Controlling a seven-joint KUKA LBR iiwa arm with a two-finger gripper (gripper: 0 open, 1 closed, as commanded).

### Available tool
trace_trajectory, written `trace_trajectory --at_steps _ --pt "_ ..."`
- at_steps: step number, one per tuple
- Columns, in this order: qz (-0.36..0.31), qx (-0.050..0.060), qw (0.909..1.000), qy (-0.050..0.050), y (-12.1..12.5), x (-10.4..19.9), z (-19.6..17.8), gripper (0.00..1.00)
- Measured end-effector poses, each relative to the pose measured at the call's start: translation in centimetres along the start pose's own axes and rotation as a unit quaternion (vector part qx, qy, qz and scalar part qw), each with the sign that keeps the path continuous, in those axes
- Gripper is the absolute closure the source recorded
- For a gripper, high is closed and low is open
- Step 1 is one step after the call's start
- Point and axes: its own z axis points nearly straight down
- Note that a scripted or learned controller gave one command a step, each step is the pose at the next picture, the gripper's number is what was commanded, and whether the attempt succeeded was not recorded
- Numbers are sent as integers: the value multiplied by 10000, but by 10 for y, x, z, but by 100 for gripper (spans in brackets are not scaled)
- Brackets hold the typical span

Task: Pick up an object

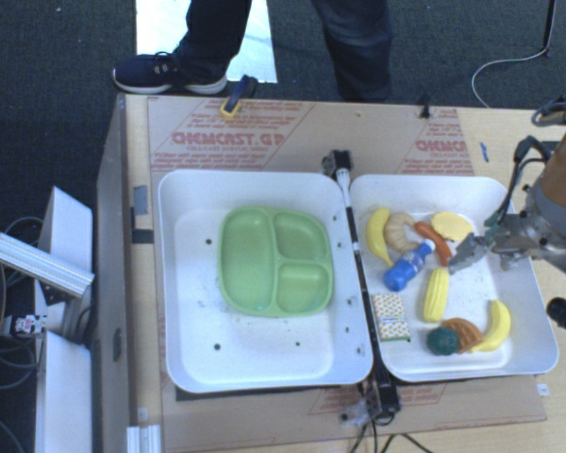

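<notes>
The right bin (524, 352) holds several toy foods. Among them are a banana (378, 233), a yellow slice (452, 224), an orange piece (437, 242), a blue bottle (407, 266), a corn cob (436, 293), a speckled packet (390, 315), a second banana (497, 325) and a dark green piece (443, 342). My gripper (481, 251) hangs over the right half of this bin. It is just right of the orange piece and above the corn cob. I see nothing held in it.
The left bin (193, 347) carries a green divided plate (274, 260). A black divider (356, 253) runs between the bins. A person's legs (358, 26) stand at the bench's far edge. Cables and the arm's body (558, 196) crowd the right side.
</notes>
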Motion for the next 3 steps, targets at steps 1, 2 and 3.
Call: trace_trajectory --at_steps 1,2,3 --pt "8 -15 10000 -7 42 -4 137 0" --pt "7 -19 10000 -4 43 -4 127 100" --pt "-4 -19 10000 5 50 84 37 100"
